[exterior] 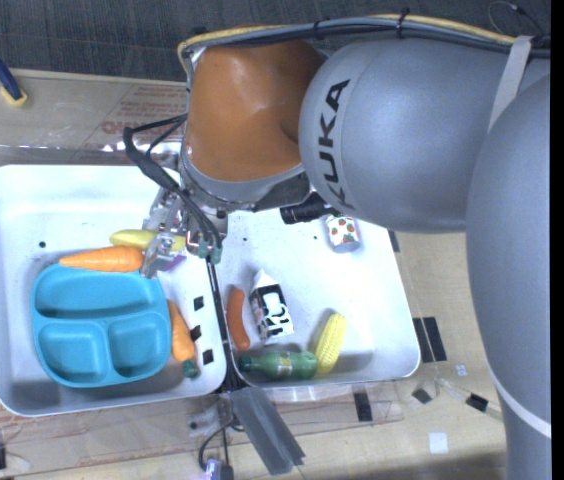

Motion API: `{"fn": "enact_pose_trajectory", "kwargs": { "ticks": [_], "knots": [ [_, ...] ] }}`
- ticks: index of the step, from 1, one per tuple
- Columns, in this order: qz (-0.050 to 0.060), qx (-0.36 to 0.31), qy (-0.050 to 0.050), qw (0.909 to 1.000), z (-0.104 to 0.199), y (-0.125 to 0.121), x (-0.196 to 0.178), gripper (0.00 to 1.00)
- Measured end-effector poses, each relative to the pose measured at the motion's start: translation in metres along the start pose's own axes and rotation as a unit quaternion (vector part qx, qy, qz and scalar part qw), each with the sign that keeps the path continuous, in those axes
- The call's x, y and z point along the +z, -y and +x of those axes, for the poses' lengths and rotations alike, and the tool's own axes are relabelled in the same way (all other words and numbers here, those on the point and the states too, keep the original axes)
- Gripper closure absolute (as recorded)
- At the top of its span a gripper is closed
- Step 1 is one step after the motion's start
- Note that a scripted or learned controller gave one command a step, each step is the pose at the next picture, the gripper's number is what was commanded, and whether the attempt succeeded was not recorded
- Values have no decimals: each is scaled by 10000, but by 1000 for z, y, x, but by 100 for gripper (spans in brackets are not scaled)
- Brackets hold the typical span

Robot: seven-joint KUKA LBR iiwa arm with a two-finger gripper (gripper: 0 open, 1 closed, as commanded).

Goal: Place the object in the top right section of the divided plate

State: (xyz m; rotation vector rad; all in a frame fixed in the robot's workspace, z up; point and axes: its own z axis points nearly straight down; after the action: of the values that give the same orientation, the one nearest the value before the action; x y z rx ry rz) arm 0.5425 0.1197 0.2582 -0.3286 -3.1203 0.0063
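Arm: we see the gripper (170, 240) low over the left bin (2, 268), just above the plate's upper right corner
Jaws: we cannot tell their state
Plate (100, 326): blue, divided, in the left bin
Carrot (102, 260): along the plate's top edge
Second carrot (181, 334): against its right side
Banana (134, 238): beside the gripper

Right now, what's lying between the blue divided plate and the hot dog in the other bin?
In the camera view, a carrot lies along the blue divided plate and the bins' white walls separate it from the hot dog.
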Motion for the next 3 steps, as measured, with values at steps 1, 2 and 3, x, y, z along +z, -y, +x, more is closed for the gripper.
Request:
{"fn": "enact_pose_trajectory", "kwargs": {
  "ticks": [1, 2, 3],
  "knots": [
    [6, -17, -2, 10000, -1, 0, -9, 100],
    [-16, -1214, 17, 9926, 56, 7, -53, 100],
    [-10, -2169, 9, 9762, 68, -74, 9, 100]
  ]
}}
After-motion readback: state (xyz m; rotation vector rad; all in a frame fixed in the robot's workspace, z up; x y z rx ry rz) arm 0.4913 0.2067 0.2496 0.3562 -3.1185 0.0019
